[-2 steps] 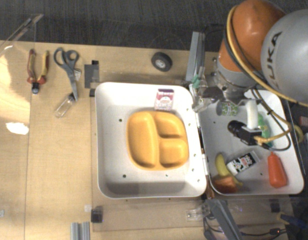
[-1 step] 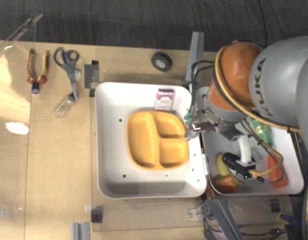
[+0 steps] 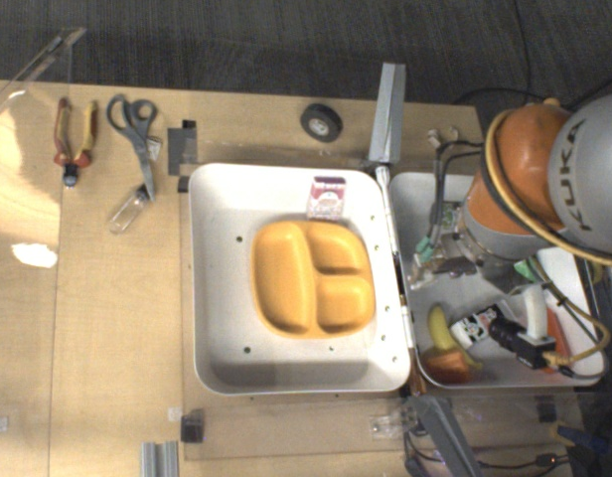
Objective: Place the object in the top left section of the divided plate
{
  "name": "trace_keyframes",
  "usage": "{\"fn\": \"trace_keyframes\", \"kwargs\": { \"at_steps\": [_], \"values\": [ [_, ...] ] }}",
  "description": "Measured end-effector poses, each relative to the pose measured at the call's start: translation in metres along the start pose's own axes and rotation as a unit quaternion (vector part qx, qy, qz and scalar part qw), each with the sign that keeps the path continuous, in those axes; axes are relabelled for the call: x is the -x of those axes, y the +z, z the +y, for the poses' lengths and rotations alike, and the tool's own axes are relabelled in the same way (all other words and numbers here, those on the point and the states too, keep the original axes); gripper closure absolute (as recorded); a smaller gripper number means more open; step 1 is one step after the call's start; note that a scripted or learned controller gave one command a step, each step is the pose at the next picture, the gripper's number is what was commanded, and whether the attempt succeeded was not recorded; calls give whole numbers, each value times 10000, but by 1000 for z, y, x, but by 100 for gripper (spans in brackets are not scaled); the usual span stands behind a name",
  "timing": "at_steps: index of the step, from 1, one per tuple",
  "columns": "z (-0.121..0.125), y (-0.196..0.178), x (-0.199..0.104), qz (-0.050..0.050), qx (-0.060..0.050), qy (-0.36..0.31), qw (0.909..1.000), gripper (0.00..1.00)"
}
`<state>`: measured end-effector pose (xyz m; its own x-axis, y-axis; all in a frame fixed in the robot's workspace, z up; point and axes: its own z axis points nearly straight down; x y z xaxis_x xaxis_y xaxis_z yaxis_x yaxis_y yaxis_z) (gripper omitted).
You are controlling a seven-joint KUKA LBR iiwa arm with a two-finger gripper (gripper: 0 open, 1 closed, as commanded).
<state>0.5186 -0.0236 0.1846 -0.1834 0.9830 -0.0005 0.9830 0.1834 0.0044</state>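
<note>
Bench: wooden, two white bins being borne.
Plate: one, yellow, three-sectioned, being cradled in left bin.
Gripper: grip cannot be told.

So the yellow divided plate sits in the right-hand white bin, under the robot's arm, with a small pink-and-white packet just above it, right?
Not quite: the camera view shows the yellow divided plate in the left-hand white bin, away from the robot's arm, which hangs over the right-hand bin. The small pink-and-white packet does lie just above the plate.
</note>
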Motion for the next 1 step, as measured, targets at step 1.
{"fn": "trace_keyframes", "kwargs": {
  "at_steps": [1],
  "values": [
    [33,-22,53,-5,10,-575,9983,100]
  ]
}}
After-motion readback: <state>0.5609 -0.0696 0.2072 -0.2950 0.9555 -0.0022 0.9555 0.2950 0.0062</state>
